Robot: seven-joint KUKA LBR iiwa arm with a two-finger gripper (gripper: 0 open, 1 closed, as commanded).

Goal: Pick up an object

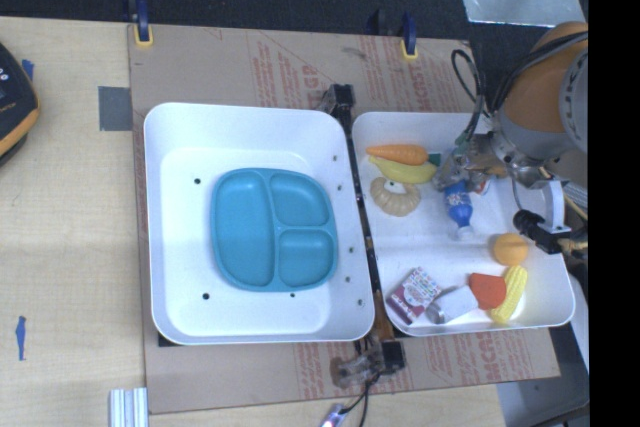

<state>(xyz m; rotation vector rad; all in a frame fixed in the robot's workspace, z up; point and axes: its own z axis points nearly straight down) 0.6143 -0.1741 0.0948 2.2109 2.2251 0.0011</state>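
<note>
Where the bench lies nearest the camera, the lower end of the right bin [560,315] is seen to hold a small red-and-white packet [413,294], a red wedge [487,290] and a yellow corn cob [513,293] just beside it. Slightly farther up, an orange ball [509,249] is found near the bin's right wall. A blue-and-white bottle-like item [458,209] is seen mid-bin, with the gripper [470,165] placed right above it; whether the jaws are apart or together cannot be told. A beige ridged shell-like piece [395,198], a yellow banana [407,172] and an orange carrot [398,154] are grouped farther up. In the left bin [160,215], a blue divided plate [274,228] is laid flat.
</note>
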